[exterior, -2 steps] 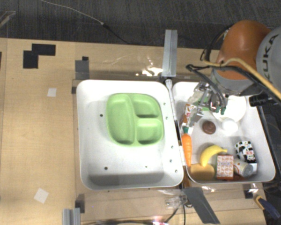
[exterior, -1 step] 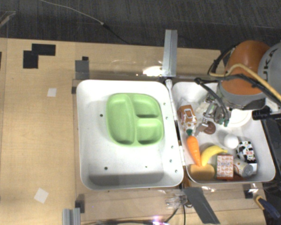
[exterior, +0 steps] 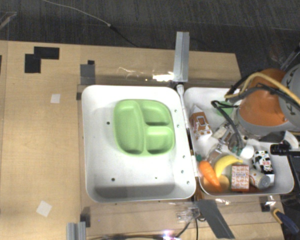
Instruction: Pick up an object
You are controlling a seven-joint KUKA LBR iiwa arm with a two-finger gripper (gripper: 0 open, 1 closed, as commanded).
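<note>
Left bin [exterior: 97, 184]: a green divided plate [exterior: 142, 126]. Right bin [exterior: 285, 184]: a brown carton [exterior: 200, 124], an orange carrot [exterior: 208, 173], a curved yellow banana [exterior: 225, 163] and a red box [exterior: 240, 178], below the gripper [exterior: 229, 140], whose state cannot be told.

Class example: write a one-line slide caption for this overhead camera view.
KUKA arm's gripper down among the banana, carrot and cartons in the right bin; green tray in the left bin.
</note>
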